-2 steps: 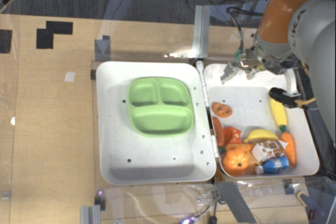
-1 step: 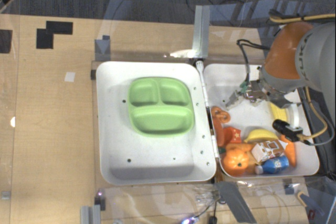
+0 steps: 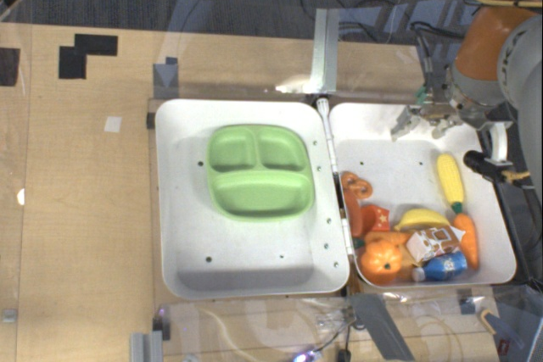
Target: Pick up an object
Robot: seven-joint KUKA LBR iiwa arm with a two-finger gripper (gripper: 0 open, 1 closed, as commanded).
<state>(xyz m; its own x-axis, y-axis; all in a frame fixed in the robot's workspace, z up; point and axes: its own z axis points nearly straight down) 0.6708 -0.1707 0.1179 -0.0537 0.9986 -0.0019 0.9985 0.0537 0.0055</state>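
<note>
My gripper (image 3: 422,125) hangs over the far edge of the right bin (image 3: 382,144), its fingers spread open with nothing between them. The objects lie well in front of it, in the bin's near half: a yellow corn cob (image 3: 450,177), a banana (image 3: 423,219), a carrot (image 3: 467,238), an orange fruit (image 3: 383,260), a red piece (image 3: 370,219), a brown pretzel (image 3: 355,182), a small carton (image 3: 431,244) and a blue bottle (image 3: 444,268). The corn cob is the closest of these to the gripper.
A green divided tray (image 3: 259,171) lies in the left bin (image 3: 182,263). A metal divider (image 3: 333,182) separates the two bins. The grey arm with its orange band (image 3: 488,38) stands at the right, with cables behind it.
</note>
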